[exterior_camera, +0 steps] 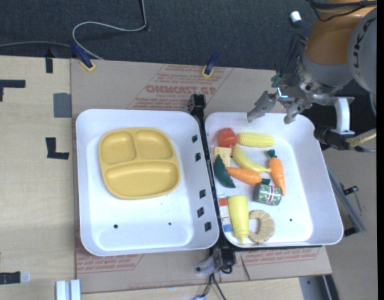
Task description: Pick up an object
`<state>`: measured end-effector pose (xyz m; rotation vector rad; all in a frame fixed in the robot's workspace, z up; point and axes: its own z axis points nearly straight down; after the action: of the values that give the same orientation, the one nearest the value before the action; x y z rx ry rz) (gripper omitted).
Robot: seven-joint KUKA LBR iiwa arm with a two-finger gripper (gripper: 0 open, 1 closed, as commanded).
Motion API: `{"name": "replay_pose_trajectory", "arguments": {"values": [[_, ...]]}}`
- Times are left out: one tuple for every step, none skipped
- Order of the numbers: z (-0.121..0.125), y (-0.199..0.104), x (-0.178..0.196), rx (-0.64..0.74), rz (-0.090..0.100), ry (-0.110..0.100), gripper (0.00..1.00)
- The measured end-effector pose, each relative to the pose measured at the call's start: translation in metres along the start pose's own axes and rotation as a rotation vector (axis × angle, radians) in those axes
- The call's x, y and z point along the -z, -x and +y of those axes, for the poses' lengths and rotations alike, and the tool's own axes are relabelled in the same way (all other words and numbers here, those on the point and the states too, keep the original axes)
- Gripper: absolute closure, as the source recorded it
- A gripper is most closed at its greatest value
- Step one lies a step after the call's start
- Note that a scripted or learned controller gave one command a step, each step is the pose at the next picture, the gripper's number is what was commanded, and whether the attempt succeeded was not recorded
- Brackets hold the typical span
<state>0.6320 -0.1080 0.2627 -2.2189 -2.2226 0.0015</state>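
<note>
Hovering tool — fingers splayed, holding nothing

The arm runs out of the picture at the top right corner, so its upper links are cut off. The hand hangs over the far rim of the right bin, and its two fingers are spread apart, but their tips are too small to read in detail. In the right bin, the label on the small green can is too blurred to read. The yellow bottle covers part of the flat packet beneath it. The dark green vegetable is too indistinct to name. Printed lettering on the cardboard is partly hidden by the bins.
</note>
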Motion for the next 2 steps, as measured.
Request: {"name": "replay_pose_trajectory", "arguments": {"values": [[0.038,-0.002,-0.154,0.001,-0.003,0.015,0.00],[0.002,0.002,-0.167,0.002,-0.004,0.025,0.00]]}}
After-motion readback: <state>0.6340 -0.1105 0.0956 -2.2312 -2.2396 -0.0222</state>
